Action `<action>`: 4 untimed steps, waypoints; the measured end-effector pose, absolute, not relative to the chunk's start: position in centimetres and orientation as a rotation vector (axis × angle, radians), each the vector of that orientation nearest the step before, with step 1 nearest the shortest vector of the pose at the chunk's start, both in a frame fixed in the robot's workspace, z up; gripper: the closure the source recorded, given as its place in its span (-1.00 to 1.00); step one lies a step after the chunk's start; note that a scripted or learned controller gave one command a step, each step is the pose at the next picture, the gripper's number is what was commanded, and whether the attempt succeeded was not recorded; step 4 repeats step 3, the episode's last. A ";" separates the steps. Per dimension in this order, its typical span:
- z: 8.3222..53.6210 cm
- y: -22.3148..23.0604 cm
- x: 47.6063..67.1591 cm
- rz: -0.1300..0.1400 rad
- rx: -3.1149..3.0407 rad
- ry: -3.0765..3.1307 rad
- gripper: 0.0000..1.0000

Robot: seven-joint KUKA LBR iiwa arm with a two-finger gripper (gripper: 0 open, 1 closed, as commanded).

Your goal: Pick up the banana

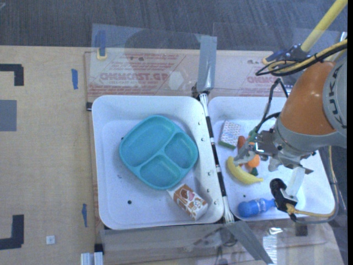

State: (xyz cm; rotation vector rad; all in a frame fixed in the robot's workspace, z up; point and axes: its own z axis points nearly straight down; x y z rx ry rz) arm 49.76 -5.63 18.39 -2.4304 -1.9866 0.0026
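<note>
Hovering: gripper (246, 158) over banana (242, 173); grip state unclear | banana's upper end hidden | carrot (241, 142) partly covered

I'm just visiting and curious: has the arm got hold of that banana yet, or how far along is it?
Not yet. The banana lies on the floor of the right bin, beside a blue bottle. The gripper has reached in and hangs right above the banana's upper end. Gripping and lifting are left to do.
</note>
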 end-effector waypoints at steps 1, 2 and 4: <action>9.4 -10.5 51.5 0.001 -2.507 -1.892 -1.00; 10.3 -10.7 51.4 0.003 -2.510 -1.886 1.00; 18.4 -6.0 56.2 0.003 -2.663 -1.666 1.00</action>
